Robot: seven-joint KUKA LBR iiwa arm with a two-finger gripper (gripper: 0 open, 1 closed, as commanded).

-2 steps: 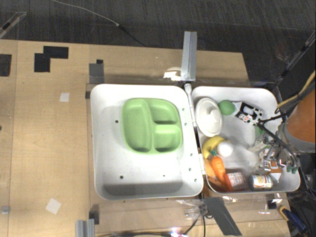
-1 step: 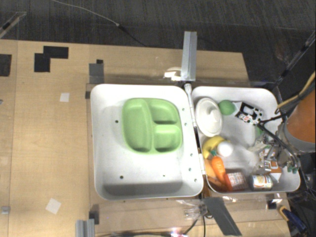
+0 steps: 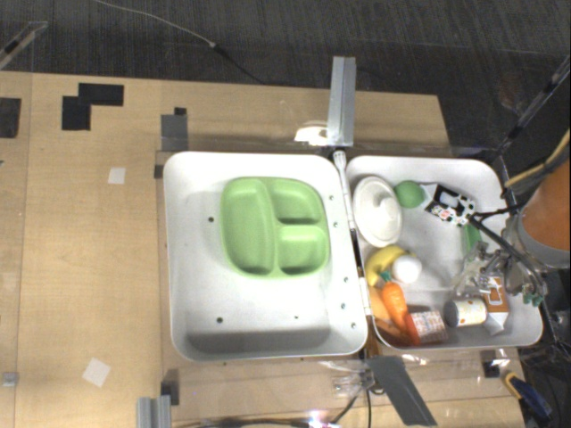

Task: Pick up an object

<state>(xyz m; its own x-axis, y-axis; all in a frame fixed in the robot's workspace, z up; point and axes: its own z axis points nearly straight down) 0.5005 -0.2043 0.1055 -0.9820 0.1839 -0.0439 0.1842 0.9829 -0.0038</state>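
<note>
two white bins sit on the desk (image 3: 80,266); the right bin (image 3: 446,163) holds a bowl (image 3: 376,210), banana (image 3: 382,259) and carrot (image 3: 393,303). the tool (image 3: 486,275) hovers over its right side, grip state unclear, seemingly approaching; next it must descend onto one item.

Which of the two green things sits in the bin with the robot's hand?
The small green ball, beside the white bowl. The green tray lies in the left bin.
</note>
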